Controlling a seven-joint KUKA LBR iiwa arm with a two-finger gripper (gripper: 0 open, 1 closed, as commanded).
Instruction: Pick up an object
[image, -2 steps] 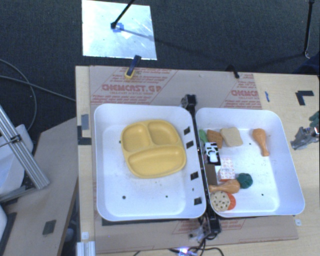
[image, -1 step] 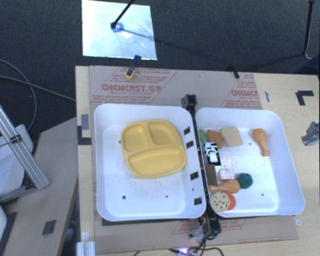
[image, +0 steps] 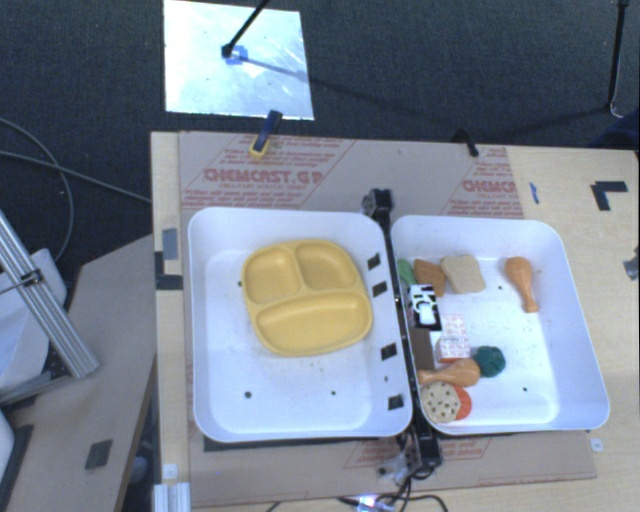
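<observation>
So nearest in the right bin (image: 575, 330): cookie (image: 441, 402), drumstick (image: 452, 374), green lump (image: 489, 360), all hugging the divider, prob. as dumped for picking. Farther: carton (image: 453, 337), bread (image: 463, 273), 2nd drumstick (image: 520, 282). Left bin (image: 215, 300) has a yellow tray (image: 305, 297). Tool state: can't tell. Small green item by the divider, far end, is unclear.

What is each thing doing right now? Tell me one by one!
Yellow plate: flat in the left bin, right side up.
Drumstick: lying alone in the right bin.
Bread slice: lying flat, touching an orange piece.
Green lump: resting beside another drumstick.
Cookie: lying flat by the divider.
</observation>
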